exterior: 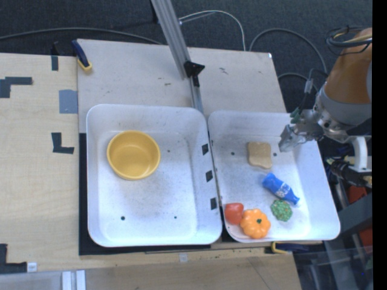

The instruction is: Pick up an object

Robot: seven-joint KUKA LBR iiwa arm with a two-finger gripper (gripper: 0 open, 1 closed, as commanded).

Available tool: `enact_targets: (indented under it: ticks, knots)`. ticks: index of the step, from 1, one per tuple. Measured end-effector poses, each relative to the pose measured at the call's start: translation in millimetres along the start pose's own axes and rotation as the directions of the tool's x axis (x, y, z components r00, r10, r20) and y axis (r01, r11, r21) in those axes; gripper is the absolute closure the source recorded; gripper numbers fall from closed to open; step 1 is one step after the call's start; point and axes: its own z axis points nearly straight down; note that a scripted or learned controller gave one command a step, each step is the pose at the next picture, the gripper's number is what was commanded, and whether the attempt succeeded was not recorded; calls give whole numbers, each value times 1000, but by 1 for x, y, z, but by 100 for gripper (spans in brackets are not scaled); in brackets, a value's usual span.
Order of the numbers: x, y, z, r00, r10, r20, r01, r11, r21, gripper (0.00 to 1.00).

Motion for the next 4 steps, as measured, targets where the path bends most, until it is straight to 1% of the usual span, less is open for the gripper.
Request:
enact_targets:
  ticks: [2,3,4]
  knots:
    - [115,44,14,1000,-6,-2,6,1000,0,100]
    - [165,63,22,1000,-5,-1,5,1000,0,100]
    - [217,86,7,1000,-5,-1,5,1000,-3,100]
